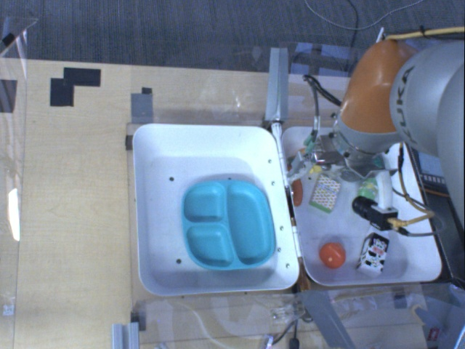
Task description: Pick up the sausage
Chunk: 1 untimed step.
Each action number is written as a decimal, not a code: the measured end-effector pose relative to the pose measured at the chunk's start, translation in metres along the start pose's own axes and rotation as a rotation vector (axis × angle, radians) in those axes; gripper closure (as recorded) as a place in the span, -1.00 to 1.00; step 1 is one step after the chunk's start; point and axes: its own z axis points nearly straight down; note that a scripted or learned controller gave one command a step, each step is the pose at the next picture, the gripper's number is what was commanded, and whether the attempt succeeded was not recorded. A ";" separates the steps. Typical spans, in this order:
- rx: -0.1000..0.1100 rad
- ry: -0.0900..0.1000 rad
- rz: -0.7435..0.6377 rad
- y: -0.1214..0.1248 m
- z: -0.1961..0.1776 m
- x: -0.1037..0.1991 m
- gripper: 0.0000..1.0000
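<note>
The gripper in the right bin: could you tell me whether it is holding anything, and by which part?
It cannot be told: the gripper hovers just above the sausage by the right bin's left wall.

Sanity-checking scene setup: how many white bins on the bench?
2. The left bin holds a blue divided tray; the right bin holds the sausage, an orange ball and other small items, partly hidden by the arm.

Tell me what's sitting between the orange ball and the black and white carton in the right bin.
Nothing: in the camera view, bare white bin floor separates the orange ball from the black and white carton.
</note>
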 end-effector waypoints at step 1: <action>-0.006 0.000 -0.004 0.002 -0.011 0.001 1.00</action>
